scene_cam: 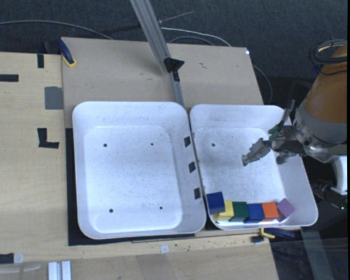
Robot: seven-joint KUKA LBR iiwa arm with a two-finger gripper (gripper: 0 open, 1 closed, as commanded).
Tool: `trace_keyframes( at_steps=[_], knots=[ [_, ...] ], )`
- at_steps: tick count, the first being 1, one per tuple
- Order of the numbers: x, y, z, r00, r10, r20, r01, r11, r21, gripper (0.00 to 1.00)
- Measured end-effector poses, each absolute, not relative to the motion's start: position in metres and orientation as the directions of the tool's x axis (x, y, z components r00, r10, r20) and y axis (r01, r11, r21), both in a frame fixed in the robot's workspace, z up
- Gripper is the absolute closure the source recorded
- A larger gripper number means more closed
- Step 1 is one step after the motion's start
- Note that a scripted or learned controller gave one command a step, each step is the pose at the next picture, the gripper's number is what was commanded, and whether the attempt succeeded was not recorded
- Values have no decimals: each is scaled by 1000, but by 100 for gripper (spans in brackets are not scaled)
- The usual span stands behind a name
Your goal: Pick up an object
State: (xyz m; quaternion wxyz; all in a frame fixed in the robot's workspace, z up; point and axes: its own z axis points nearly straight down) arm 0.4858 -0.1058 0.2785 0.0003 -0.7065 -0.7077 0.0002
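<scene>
Several small coloured blocks lie in a row along the near wall of the right bin (233, 127): a blue block (214, 201), a yellow block (223, 213), a green block (240, 209), another blue block (255, 212), an orange block (270, 210) and a purple block (285, 206). My gripper (254, 152) hangs over the middle right of that bin, pointing left, well above and behind the row of blocks. Nothing shows between its fingers.
The left bin (81, 174) sits beside the right one, joined by a dividing rim with black clips (192, 167). A metal pole (154, 31) slants up from the back. The arm's orange band (332, 92) stands at the right edge.
</scene>
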Motion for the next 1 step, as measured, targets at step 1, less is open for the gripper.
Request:
trace_keyframes(
  at_steps=[1],
  knots=[
    [548, -90, 395, -5, 1000, -2, 1000, 5, 9, 0]
  ],
)
